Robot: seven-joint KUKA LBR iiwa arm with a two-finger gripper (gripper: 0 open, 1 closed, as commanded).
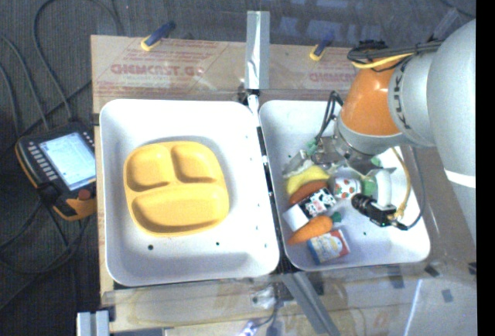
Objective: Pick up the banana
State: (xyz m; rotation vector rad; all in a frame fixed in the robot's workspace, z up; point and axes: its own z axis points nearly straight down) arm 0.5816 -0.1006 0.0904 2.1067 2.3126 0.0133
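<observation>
Largest of all, the grey arm (445, 90), reaching in from the right edge and bending down over the right bin (410, 245), orange band (371, 106) just above the wrist. Next, the left bin (116, 195), white and shallow, bearing a yellow divided tray (178, 187) with three compartments, set near its middle. Beside it, touching along the shared inner rim, the right bin, crowded in its left half. Behind both, a brown cardboard sheet (178, 71) with red lettering and two small blue-and-yellow clips near its far edge. Off to the left on the dark floor, a teach pendant (58, 168) with a lit screen and orange trim, cables looping around it. Inside the right bin, the gripper (329, 156) low at the wrist's end, just above and beside the pile; whether open or closed, cannot tell, the wrist covering it. Directly below-left of it, the banana (305, 178), yellow, lying among the clutter, partly overlapped by a reddish-brown item at its lower side. Near the front, an orange carrot (311, 229) lying slanted, a small blue-and-white packet (329, 247) just beside it, and a white cup with red spots (346, 188) to the banana's right.
</observation>
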